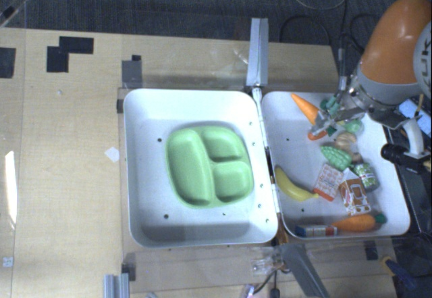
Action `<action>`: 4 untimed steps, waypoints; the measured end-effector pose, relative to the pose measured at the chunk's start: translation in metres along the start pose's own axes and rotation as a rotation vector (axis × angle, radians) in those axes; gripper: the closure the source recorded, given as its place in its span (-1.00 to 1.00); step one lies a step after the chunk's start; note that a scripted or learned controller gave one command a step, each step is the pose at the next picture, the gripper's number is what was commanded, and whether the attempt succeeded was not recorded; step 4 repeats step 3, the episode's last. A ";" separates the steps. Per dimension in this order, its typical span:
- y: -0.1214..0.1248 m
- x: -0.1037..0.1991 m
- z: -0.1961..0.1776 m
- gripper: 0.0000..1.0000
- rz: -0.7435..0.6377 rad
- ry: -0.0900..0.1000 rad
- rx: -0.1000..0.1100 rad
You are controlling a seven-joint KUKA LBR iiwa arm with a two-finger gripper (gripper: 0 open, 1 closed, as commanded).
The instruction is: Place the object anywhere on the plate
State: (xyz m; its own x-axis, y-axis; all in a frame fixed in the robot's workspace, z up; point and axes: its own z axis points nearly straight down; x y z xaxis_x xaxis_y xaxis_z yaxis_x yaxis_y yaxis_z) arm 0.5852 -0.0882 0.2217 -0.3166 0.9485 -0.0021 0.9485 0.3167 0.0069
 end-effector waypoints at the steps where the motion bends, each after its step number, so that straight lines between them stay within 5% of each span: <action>1: 0.040 0.097 0.018 1.00 0.003 0.002 0.003; 2: 0.057 0.163 0.026 1.00 -0.437 0.002 0.000; 3: 0.057 0.162 0.026 -1.00 -0.436 0.002 0.000; 4: 0.057 0.162 0.026 -1.00 -0.436 0.002 0.000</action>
